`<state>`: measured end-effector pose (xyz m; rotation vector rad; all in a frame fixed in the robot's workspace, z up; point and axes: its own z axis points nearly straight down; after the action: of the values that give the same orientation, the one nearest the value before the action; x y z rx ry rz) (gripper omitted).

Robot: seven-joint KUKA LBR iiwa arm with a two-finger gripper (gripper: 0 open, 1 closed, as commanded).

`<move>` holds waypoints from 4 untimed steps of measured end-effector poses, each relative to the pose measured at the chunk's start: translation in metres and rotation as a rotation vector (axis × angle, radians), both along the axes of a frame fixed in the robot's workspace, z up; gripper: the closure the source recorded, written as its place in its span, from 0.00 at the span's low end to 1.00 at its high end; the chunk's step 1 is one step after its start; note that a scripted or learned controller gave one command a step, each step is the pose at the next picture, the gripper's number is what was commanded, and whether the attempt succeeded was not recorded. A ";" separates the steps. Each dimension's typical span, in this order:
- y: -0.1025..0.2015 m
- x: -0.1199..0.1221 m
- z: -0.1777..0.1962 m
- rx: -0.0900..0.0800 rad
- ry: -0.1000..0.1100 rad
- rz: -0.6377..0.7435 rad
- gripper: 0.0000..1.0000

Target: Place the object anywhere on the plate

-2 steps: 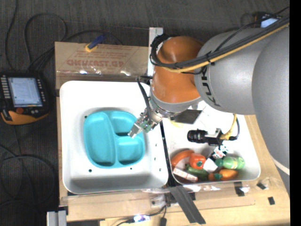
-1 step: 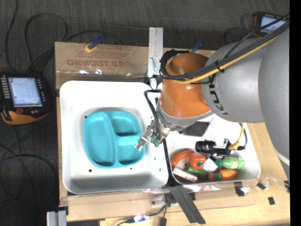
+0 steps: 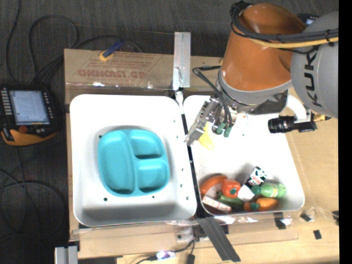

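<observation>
The gripper (image 3: 212, 126) hangs over the upper left part of the right bin (image 3: 275, 158), close to the wall shared with the left bin (image 3: 82, 164), and whether it is wide or narrow cannot be told from this angle. A small yellow object (image 3: 206, 141) lies just below it, and I cannot tell whether the two are touching. The turquoise plate (image 3: 132, 161), with three compartments, sits in the left bin, well apart from the toys (image 3: 245, 194) heaped at the right bin's near edge on the worktop (image 3: 322, 164).
</observation>
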<state>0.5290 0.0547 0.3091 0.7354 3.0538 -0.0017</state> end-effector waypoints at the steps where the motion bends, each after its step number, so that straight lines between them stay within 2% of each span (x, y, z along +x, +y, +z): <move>1: 0.040 0.033 -0.039 0.002 0.000 -0.036 1.00; 2: 0.017 -0.009 0.007 0.001 -0.001 -0.287 1.00; 3: 0.078 -0.016 -0.101 0.002 0.003 -0.046 1.00; 4: 0.140 -0.043 -0.093 0.002 0.002 -0.058 1.00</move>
<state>0.4860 0.1946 0.2162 0.8237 3.0336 0.0000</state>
